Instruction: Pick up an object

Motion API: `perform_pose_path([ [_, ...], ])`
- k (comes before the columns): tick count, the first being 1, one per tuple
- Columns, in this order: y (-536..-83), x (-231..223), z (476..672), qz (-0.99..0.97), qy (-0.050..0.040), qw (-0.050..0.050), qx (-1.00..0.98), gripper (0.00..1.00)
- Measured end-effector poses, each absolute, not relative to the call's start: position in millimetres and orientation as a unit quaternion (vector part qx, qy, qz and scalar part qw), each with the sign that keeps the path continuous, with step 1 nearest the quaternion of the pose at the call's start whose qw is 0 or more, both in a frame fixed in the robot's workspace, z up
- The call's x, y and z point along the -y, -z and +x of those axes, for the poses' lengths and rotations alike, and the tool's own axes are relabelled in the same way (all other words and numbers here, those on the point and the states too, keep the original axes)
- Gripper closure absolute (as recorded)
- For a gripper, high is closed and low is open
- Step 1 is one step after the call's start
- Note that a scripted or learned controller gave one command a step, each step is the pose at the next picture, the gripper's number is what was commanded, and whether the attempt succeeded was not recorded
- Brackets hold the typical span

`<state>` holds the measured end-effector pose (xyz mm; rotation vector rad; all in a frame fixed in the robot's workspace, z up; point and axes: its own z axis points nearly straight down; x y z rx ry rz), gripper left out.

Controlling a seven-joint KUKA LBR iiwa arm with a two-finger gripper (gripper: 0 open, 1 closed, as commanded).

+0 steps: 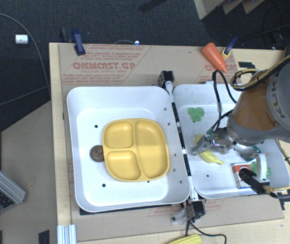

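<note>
While the two-finger metal gripper (201, 146) hangs low in the right shallow white bin (205, 187), I cannot tell how its jaws stand. Just below and to the right of them lies the small yellow banana-shaped toy (211, 157), its long axis running from upper left down to lower right. Farther out, up from the jaws, sits a green leafy piece (196, 114).

Bright, even light; slightly soft focus.
</note>
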<state>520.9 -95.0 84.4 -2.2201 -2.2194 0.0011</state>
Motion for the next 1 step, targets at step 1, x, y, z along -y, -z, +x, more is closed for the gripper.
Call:
perform_pose_path([
  [1, -94.0, 94.7, 521.2, -0.707, 0.0002, 0.001, 0.707, 1.0],
])
